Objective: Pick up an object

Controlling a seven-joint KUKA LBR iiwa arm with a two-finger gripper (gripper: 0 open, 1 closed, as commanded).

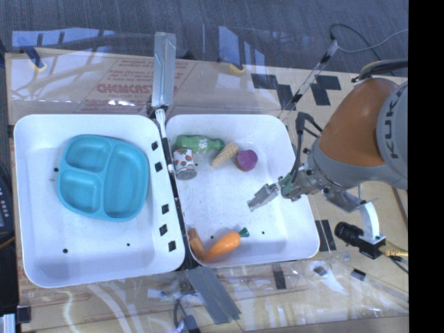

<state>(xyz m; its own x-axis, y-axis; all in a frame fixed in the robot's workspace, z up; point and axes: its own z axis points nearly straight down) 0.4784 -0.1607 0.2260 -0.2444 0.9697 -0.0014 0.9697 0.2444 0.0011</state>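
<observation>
You see the bench [83,89] carrying two shallow white bins side by side. The left bin [35,255] holds a blue divided plate [104,177], which lies toward that bin's 12 o'clock half, with three compartments. The arm [361,134], grey with its orange band, comes in from 3 o'clock and reaches over the right rim of the right bin [229,214]. Its gripper [263,197] hangs over the bin's floor at about 3 o'clock of the bin's middle, with nothing between its fingers; you cannot tell from this angle whether it is spread or closed. In the right bin, the things to pick lie in two groups. Along the 12 o'clock edge, from 9 toward 3 o'clock: a green bottle-like item [199,143] lying on its side, a small can [184,164] just at its 7 o'clock, a tan cone-shaped piece [224,154] touching the green item's end, and a purple round object [246,159] just beside the cone. At the bin's 6 o'clock edge lies an orange carrot [223,244] with a green top, and a smaller orange piece [196,242] touches it at 9 o'clock. The gripper stands well apart from both groups.
</observation>
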